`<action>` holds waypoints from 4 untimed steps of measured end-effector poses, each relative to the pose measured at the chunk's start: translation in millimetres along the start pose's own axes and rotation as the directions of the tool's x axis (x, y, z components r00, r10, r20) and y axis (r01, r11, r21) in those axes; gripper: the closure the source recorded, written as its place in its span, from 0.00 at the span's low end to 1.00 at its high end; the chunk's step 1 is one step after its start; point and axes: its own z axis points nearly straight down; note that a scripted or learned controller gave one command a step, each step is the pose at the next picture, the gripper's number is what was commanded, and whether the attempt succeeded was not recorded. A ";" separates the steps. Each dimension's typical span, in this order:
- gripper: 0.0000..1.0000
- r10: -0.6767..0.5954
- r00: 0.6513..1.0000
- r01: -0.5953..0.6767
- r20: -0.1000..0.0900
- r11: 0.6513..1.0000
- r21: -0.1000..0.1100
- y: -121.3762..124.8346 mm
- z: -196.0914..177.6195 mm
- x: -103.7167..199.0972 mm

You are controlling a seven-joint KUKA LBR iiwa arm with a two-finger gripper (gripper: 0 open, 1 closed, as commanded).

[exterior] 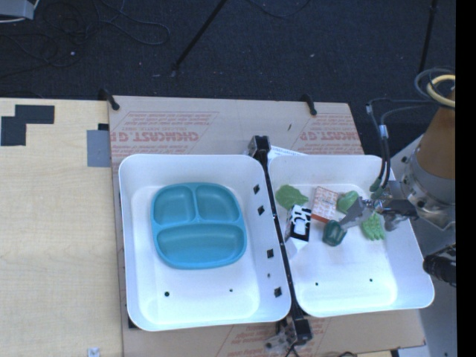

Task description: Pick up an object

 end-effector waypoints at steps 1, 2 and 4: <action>1.00 -0.001 1.000 0.001 0.000 1.000 0.002 0.0 -9.5 -0.2; 1.00 0.001 1.000 -0.001 -0.001 1.000 0.005 0.0 -18.7 -0.4; 1.00 0.002 1.000 -0.002 -0.002 1.000 0.010 -0.3 -36.8 -0.9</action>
